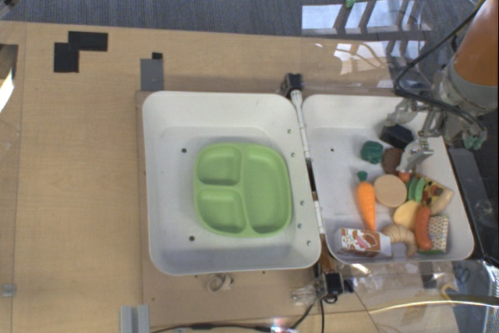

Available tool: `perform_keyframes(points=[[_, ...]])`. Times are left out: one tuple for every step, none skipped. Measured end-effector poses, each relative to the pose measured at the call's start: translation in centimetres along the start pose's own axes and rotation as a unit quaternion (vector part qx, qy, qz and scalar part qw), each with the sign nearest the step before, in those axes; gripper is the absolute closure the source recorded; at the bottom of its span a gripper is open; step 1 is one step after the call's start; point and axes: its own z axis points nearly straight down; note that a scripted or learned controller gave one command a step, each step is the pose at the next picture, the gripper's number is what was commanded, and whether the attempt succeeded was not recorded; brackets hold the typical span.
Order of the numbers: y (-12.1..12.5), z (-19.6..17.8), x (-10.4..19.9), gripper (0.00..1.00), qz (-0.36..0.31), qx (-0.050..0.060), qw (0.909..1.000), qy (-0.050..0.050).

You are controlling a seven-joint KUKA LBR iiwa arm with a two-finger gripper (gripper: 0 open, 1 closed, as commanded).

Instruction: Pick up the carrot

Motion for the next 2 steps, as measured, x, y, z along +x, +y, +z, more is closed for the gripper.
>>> perform_keyframes(points=[[3.2,11.1,-1.1,0.00,-0.144,0.003,0.9895,-0.013],[2.6,11.7,3.1,0.00,-0.157,0.008,0.9872,-0.028]])
